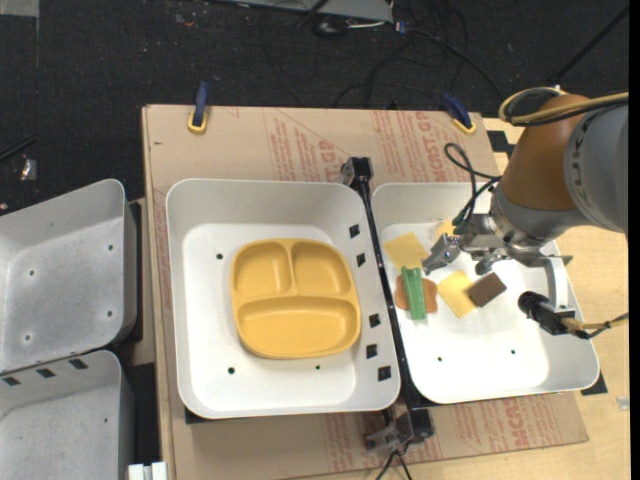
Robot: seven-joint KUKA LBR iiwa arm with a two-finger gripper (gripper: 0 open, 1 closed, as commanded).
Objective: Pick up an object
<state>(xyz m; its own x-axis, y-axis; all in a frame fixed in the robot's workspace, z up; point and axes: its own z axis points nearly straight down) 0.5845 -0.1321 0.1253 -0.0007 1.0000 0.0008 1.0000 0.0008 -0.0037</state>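
Note:
My gripper [462, 262] hangs over the middle of the right bin [500, 368], open, with nothing between its fingers. One fingertip [437, 260] points toward a pale yellow block [405, 249]. Just below the gripper lie a yellow block [456, 294] and a brown block [487, 289], side by side and touching. Left of them, a green stick [414, 294] lies across an orange-brown round piece [426, 290]. A small yellow piece [443, 230] peeks out behind the gripper.
The left bin [200, 368] holds a yellow divided tray [295, 298]. A black divider [375, 268] runs between the bins. The front half of the right bin is bare white floor. Grey metal panels [60, 268] lie off the bench at the left.

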